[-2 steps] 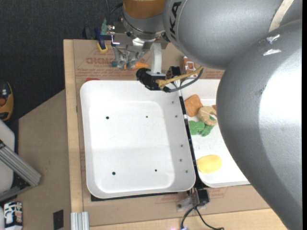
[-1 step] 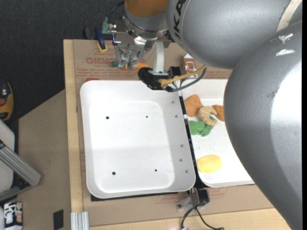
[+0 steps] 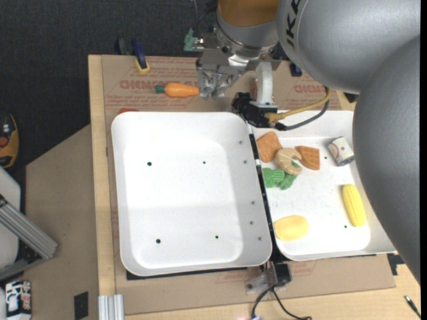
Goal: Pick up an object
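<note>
Grey arm (image 3: 360, 52), orange band at the wrist, comes in from right of the left bin (image 3: 133, 199) and ends past that bin's far right corner.

Brown board (image 3: 107, 99) lies under the left bin and sticks out on its far, left and near sides.

Left bin: white, shallow, a few dark dots on the floor.

Right bin (image 3: 320, 245) touches the left bin's right wall and holds all the items below:
- corn cob (image 3: 353, 205), yellow, far from the left bin, near the opposite wall, lying lengthwise.
- yellow lump (image 3: 291, 227), just right of the left bin's near-right corner.
- orange wedge (image 3: 268, 145), just beside the left bin's right wall, toward its far end.
- second orange wedge (image 3: 308, 157), further right of the first.
- beige piece (image 3: 289, 160), between the two wedges, touching both.
- green piece (image 3: 277, 177), just beside the left bin's right wall, on the near side of the beige piece.
- white can (image 3: 340, 151), on its side, well right of the left bin.

Carrot (image 3: 180, 90): on the board just beyond the left bin's far wall, lying across, green end pointing left.

Gripper (image 3: 213, 84): just beyond the left bin's far wall, right next to the carrot's orange tip. Can't tell how wide it is set, nor whether it touches the carrot.

Blue clip (image 3: 140, 55): at the board's far edge, beyond the left bin's far-left corner.
</note>
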Tool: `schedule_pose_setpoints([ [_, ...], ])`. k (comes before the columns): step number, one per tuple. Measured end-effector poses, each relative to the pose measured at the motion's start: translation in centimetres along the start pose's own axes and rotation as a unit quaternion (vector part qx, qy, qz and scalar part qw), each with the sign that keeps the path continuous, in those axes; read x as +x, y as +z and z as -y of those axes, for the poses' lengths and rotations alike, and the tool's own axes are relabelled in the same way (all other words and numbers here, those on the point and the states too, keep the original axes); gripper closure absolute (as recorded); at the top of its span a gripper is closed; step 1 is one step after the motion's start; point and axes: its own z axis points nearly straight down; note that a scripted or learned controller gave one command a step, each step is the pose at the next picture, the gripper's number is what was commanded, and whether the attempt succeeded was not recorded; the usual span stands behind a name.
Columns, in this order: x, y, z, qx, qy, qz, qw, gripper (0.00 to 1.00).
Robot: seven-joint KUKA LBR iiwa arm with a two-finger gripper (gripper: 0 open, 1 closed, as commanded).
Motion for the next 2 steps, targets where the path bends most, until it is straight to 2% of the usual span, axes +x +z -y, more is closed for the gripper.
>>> schedule_pose_setpoints([
  [1, 6.3, 1.9, -1.3, -0.002, -0.006, -0.002, 1.0, 1.0],
  [2, -4.1, 2.5, -2.2, 0.0, 0.002, 0.001, 1.0, 1.0],
])
